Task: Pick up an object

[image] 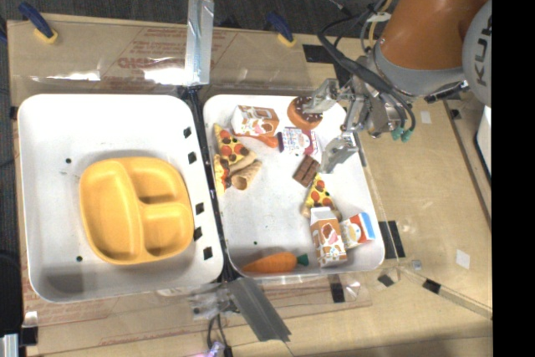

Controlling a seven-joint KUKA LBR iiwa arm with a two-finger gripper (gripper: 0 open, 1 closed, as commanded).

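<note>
My gripper (330, 128) hangs over the upper right corner of the right bin (267, 217), its two fingers spread open and nothing between them. One fingertip (320, 103) is beside a chocolate donut (299, 112). The other fingertip (336, 153) is just right of a brown chocolate bar (306, 171). A small white and pink packet (296, 139) lies left of the gap. Also in this bin are a snack carton (255, 121), a pizza slice (230, 148), a cone-shaped pastry (245, 174), a small pizza piece (318, 196), two cartons (328, 237) (360, 228) and a carrot (272, 263).
The left bin (50, 138) holds a yellow divided tray (136, 207). A dark divider (205, 180) runs between the bins. A taped strip (200, 38) stands behind them. The arm's orange band (435, 8) and cables fill the upper right.
</note>
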